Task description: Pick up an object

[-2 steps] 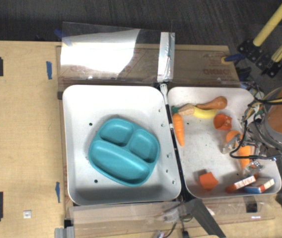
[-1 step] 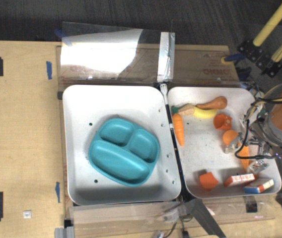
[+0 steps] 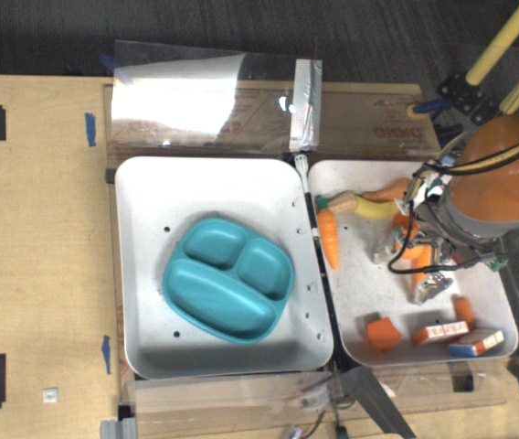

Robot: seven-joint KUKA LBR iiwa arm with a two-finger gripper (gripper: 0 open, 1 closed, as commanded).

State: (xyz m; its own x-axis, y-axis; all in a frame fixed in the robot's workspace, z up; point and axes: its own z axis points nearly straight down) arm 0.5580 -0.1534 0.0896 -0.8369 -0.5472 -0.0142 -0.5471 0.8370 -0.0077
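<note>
Bins sit side by side on the bench: the left bin (image 3: 141,190) holds a teal divided plate (image 3: 228,278), three compartments, lying flat near its middle. The right bin (image 3: 355,323) carries the loose items. A toy carrot (image 3: 329,238) lies along its left wall, tip pointing toward the near side, with a yellow banana-like piece (image 3: 376,208) just beyond it by the far rim. Near the front edge are an orange block (image 3: 383,332), a red labelled piece (image 3: 440,332), a small orange piece (image 3: 463,308) and a blue-and-white packet (image 3: 476,345) in the front right corner. The arm's orange band (image 3: 506,174) hangs over the bin's right side, cables trailing around it, and the gripper (image 3: 421,262) is low in the bin among orange and silvery items; whether it is spread or clamped I cannot tell, since the wrist and clutter hide it. A clear plastic sheet (image 3: 182,99) and a taped strip (image 3: 305,103) lie behind the bins, and yellow poles (image 3: 508,30) cross the upper right corner.
</note>
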